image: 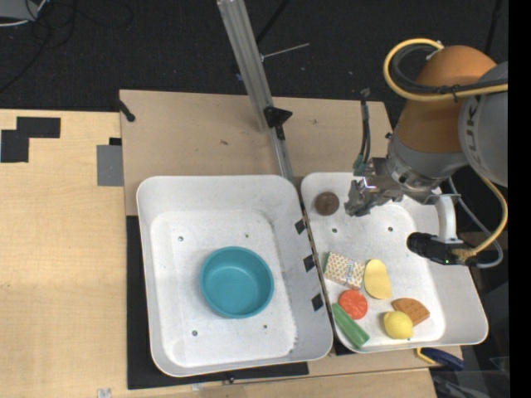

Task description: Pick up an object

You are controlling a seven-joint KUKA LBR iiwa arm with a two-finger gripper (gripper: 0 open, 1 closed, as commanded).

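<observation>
Nearest the camera, along the front of the right bin [465, 332]: a green cucumber-like piece [351, 327], a red tomato-like piece [353, 304], a yellow lemon [398, 325] and an orange-brown bread-like piece [411, 309], all clustered close together. Just behind them lay a pale yellow piece [377, 279] and a small patterned cracker-like square [342, 269], touching or nearly so.

Left bin [166, 197]: one teal bowl [237, 282], upright, near the middle.

Right bin, back left corner: one round brown disc, cookie-like [326, 203], lying flat and alone, well apart from the front cluster.

Claw [362, 201]: low over the back of the right bin, pointing down, with nothing seen between its tips; its spread could not be told at this size.

Governing relation: the brown disc lay just beside the claw, toward the view's left and at about the same depth in the bin; the front cluster lay well apart from it, toward the camera. By judgement the disc was the nearest candidate, calling for a short sideways shift toward the divider between the bins. Being round, it offered no preferred grasp axis.
</observation>
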